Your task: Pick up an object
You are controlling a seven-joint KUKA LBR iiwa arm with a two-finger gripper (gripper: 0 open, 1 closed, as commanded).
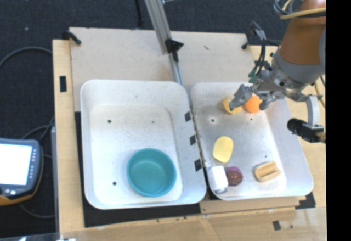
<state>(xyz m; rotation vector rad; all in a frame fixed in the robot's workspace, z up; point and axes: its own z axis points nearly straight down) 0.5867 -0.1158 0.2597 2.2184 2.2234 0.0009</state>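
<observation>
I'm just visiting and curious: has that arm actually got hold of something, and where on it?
It seems so: a small orange ball sits between the jaws of the gripper, pinched at its sides, above the right bin. A yellow piece lies beside it.

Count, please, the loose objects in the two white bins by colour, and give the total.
Teal: 1, the bowl in the left bin.
Yellow: 2, the flat piece and the small piece beside the end effector.
Orange: 1, the ball.
White: 1, the small block.
Dark red: 1, the round object.
Tan: 1, the ridged block.
Total: 7.
</observation>
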